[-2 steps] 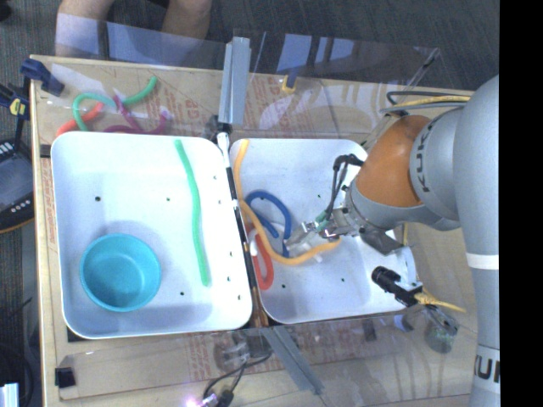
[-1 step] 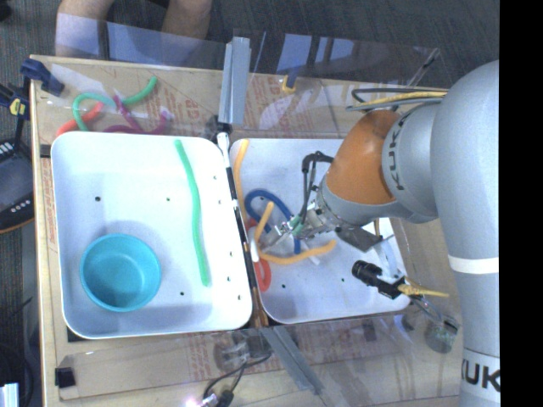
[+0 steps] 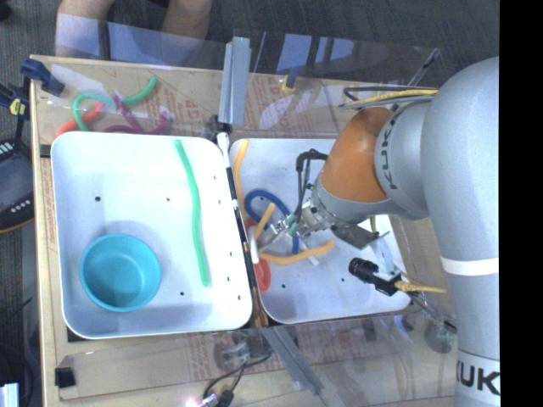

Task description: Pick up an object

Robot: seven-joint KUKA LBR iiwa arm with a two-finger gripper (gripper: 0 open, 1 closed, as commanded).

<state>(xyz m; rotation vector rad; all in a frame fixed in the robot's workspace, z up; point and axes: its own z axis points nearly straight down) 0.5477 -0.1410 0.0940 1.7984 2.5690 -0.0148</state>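
Observation:
My gripper hangs low in the right bin, over its left half, among a cluster of small things. Right beside it lie a blue curved loop, a yellow-orange bent piece and a short orange stick. Whether anything is in its grip cannot be made out. A longer orange stick lies along that bin's left wall, and a red piece sits near its front left corner. The left bin holds a turquoise bowl and a long green rod.
Green, pink and red flexible tubes lie on the bench behind the left bin. The grey arm with its orange band covers the right bin's right side. A person's legs stand beyond the bench.

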